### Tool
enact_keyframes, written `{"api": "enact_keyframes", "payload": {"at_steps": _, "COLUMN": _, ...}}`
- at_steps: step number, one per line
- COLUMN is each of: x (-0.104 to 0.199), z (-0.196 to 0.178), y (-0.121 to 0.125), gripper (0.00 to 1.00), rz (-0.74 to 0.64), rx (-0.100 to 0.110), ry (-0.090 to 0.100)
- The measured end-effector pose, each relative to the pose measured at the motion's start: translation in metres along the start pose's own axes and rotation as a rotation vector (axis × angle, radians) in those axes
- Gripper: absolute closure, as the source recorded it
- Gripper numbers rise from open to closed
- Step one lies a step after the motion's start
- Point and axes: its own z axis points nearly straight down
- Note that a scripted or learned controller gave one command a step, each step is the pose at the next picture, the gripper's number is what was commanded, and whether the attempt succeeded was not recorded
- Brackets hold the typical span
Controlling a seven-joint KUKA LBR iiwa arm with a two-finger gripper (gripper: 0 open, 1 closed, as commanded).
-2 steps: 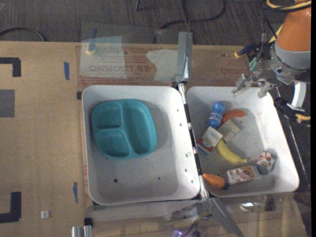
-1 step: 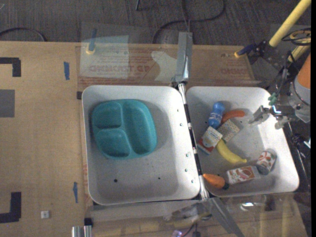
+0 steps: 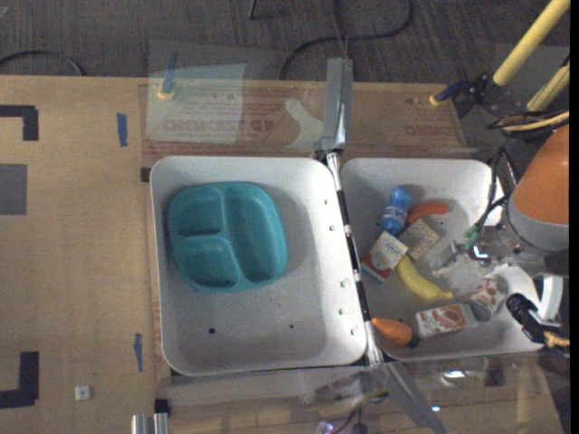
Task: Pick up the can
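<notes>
Can (image 3: 489,294): a small red-and-white cylinder is seen at 4 o'clock in the right bin (image 3: 362,188), touching the bottle's cap end; its print cannot be read.
Gripper (image 3: 470,251): placed at 3 o'clock over the right bin, just above the can; whether it is released or clenched cannot be told.
Bottle (image 3: 448,318): laid on its side at 5 o'clock, label illegible.
Banana (image 3: 421,281): laid centrally, beside two small cartons (image 3: 404,245).
Blue bottle (image 3: 394,208): at 12 o'clock.
Carrot (image 3: 393,331): at 7 o'clock.
Left bin (image 3: 262,333): a teal divided plate (image 3: 226,234) is held.
Bench (image 3: 72,269): mirrored red lettering is borne behind the bins, unreadable.
</notes>
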Motion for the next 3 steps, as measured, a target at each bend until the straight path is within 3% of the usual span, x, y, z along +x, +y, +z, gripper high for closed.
{"api": "enact_keyframes", "payload": {"at_steps": 1, "x": -0.034, "z": -0.125, "y": -0.005, "gripper": 0.00, "rz": 0.135, "rx": -0.002, "ry": -0.002}}
{"api": "enact_keyframes", "payload": {"at_steps": 2, "x": -0.036, "z": -0.017, "y": -0.020, "gripper": 0.00, "rz": 0.195, "rx": 0.001, "ry": 0.000}}
{"api": "enact_keyframes", "payload": {"at_steps": 3, "x": -0.028, "z": 0.022, "y": -0.036, "gripper": 0.00, "rz": 0.206, "rx": -0.001, "ry": 0.008}}
